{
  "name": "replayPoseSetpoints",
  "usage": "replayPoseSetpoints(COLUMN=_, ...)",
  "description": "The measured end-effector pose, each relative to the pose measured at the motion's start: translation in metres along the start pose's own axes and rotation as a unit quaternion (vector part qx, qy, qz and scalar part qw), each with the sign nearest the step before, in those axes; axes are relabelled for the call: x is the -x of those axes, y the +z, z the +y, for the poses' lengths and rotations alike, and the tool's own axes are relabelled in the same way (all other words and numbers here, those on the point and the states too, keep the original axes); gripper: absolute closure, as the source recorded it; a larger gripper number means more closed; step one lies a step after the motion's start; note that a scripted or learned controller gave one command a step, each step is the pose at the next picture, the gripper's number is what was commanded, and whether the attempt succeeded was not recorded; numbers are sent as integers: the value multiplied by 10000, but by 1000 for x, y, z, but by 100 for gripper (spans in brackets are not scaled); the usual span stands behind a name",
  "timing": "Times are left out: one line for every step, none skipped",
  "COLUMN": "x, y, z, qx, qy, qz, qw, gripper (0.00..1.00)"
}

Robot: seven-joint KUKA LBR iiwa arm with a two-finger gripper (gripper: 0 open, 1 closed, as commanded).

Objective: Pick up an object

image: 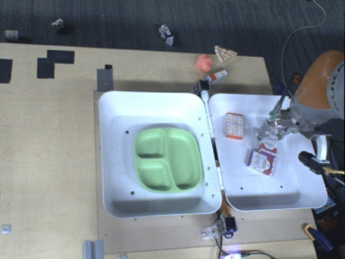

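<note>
Camera view: looks down at a slant on a wooden bench carrying two white bins side by side — left bin, right bin.
Arm: grey with an orange band, reaching in from the right edge over the right bin.
Pincer: low over the right bin, its tip just above the upper end of the red-and-white packet; the metal parts blur together there, so whether the pincer is spread or pressed together I cannot tell.
Candidate things: the red-and-white packet lies flat on the right bin's floor, near the middle; a small orange-edged box lies flat up and to its left, apart from it.
Left bin: holds a green divided tray, well away from the arm.
Off the bins: a pink ball and a wedge-shaped piece sit on the bench beyond the far rims.
Done so far: the approach — the arm stands over the packet, close to it.
Not done: nothing is seen lifted; both things in the right bin look to rest on its floor.
Left to do, as I judge it: get a firm grip on the packet — then raise it clear of the bin.
Risk: a flat packet offers little edge to pinch, so a miss seems likely.
</note>
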State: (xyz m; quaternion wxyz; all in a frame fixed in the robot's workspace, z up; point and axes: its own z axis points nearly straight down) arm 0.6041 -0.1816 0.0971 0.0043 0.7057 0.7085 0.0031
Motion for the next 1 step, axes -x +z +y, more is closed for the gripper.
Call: replayPoseSetpoints(x=-83, y=-85, z=-21, qx=-28, qy=-5, qz=11, qw=10000, gripper=100)
